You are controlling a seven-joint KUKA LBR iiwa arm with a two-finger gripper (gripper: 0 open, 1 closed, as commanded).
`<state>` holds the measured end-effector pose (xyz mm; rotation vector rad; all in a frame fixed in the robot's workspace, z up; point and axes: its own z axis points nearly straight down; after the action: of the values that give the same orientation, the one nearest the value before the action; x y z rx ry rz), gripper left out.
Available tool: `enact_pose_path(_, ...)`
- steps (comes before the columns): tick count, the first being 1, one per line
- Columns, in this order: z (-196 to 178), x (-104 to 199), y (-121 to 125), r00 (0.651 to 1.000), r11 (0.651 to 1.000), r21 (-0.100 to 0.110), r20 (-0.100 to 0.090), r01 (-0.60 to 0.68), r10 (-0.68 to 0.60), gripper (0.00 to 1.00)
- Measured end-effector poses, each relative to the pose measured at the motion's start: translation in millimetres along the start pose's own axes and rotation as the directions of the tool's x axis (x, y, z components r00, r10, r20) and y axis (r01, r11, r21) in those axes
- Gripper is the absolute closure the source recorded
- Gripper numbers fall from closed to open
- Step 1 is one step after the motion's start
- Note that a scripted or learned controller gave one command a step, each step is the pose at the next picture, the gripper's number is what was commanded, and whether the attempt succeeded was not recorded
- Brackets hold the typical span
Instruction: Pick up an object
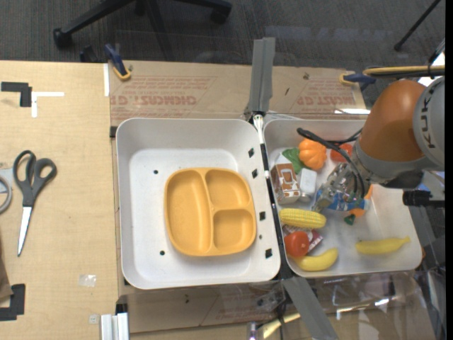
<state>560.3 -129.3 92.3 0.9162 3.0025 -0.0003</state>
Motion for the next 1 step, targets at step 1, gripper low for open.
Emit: enact_pose_path(1, -179.7, 10.6, -8.2, 0.981, 0.981, 0.001, 0.000, -0.195, 0.195, 1.00)
